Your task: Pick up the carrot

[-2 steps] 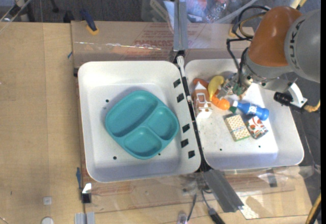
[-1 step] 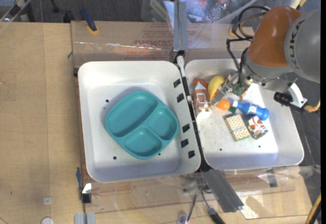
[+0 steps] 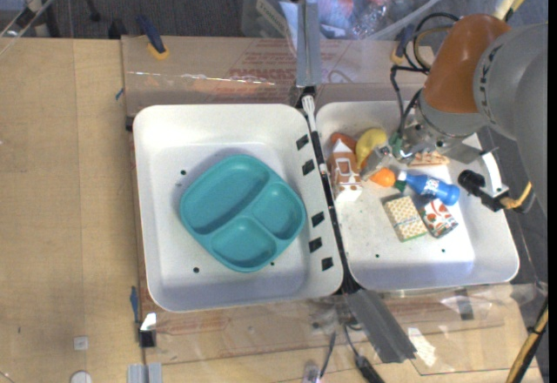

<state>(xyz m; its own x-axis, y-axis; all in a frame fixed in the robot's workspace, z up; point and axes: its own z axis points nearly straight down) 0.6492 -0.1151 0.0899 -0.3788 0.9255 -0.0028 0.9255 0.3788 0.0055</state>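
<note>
The carrot (image 3: 382, 177) is a small orange piece lying in the right bin (image 3: 496, 261), near its upper middle. It lies between a yellow fruit (image 3: 372, 141) and a blue bottle (image 3: 432, 188). My gripper (image 3: 407, 149) hangs low over the bin just up and to the right of the carrot, close to it. The grey arm with its orange band (image 3: 459, 59) rises behind the gripper. Nothing shows as held in the gripper.
A white and orange toy house (image 3: 345, 169) stands left of the carrot by the bin divider. A checkered packet (image 3: 405, 218) and a red and white packet (image 3: 439, 216) lie lower down. The left bin (image 3: 157, 198) holds a teal divided plate (image 3: 242, 211).
</note>
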